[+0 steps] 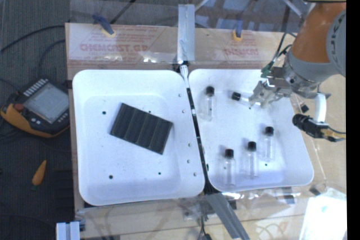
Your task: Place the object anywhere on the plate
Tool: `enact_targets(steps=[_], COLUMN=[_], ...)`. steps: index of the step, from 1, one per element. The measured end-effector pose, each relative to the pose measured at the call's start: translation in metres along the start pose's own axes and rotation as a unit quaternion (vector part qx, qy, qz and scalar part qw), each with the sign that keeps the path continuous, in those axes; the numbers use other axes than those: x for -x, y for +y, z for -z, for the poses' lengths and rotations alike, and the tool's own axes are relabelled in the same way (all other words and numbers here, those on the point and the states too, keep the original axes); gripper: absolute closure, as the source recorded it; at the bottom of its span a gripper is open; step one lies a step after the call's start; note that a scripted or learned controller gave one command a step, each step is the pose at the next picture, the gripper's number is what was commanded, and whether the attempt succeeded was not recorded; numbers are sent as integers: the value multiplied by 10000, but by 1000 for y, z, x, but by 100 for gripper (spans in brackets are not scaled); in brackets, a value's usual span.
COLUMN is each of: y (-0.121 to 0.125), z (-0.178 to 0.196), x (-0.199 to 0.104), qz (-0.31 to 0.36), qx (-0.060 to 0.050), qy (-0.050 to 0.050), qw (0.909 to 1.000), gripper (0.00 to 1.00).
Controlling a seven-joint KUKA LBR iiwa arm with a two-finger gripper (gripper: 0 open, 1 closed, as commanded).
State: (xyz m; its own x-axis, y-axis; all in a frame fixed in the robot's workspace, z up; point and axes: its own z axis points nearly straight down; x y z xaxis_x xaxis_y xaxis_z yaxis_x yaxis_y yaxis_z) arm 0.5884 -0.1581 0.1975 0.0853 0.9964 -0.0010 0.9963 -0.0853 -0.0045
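Left bin (90,93): one dark ribbed plate (140,128) lying flat and askew near its middle; nothing rests on it. Right bin (292,168): five clear vials with black caps; one upright near the divider (209,100); one lying on its side (243,98) just beside the claw (260,97); three more in the near half (228,164), (251,157), (269,142). Arm (318,36) enters from the right, orange band above the wrist; claw low over the right bin's far part, close to the lying vial; whether its fingers are apart or together cannot be told. Handheld pendant (36,107) lies on the floor left of the worktop.
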Motion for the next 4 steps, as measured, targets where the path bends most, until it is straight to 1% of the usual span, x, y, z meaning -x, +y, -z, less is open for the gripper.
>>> enact_targets(steps=[1,2,3,4], y=[27,59,33,55], z=[13,-3,-16,6], x=[-80,-149,-229,-289], qz=[1331,1401,2127,1843], qx=[6,2,-1,4], qy=[-1,0,-1,-7], qw=[9911,9901,9771,9829], gripper=[100,100,100,100])
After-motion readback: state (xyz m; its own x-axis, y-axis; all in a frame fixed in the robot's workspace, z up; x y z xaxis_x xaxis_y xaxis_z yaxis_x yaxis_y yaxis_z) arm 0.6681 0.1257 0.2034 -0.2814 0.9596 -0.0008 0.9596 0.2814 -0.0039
